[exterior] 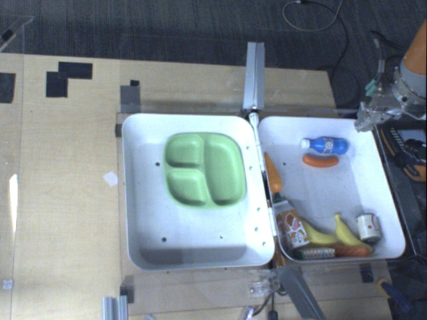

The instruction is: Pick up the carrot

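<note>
Carrot (272,174) against right bin's (373,145) left wall; gripper (368,117) (finger spread unclear) beyond rim.

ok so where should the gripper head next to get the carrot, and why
Probably left and down toward the carrot. The gripper sits at the right bin's upper right corner, well away from it, and the carrot lies along the bin's left wall, so the approach likely needs to come from above.

I can't read any text from here. The blue bottle (325,145), the small can (367,227) and the carton (291,227) in the right bin (380,179) carry labels, all too blurred to read.
</note>
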Controlling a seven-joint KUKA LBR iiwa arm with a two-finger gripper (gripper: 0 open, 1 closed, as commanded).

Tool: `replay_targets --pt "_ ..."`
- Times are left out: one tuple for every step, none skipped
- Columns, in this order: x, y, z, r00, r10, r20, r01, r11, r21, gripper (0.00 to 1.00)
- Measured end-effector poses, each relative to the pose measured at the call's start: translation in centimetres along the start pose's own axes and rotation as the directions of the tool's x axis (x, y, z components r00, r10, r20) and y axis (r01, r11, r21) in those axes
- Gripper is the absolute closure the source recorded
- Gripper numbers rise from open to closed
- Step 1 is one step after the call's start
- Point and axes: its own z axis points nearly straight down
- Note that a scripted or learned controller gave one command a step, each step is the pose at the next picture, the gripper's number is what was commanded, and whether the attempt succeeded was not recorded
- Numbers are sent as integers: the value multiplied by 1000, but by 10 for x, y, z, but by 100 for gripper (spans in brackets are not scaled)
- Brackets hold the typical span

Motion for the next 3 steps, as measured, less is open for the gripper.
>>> replay_targets --pt "24 -3 -31 999 -38 -2 38 999 6 100" --pt "0 -11 -26 896 -445 -6 445 896 5 100" --pt "1 -8 -39 894 -448 -1 448 894 -2 100"
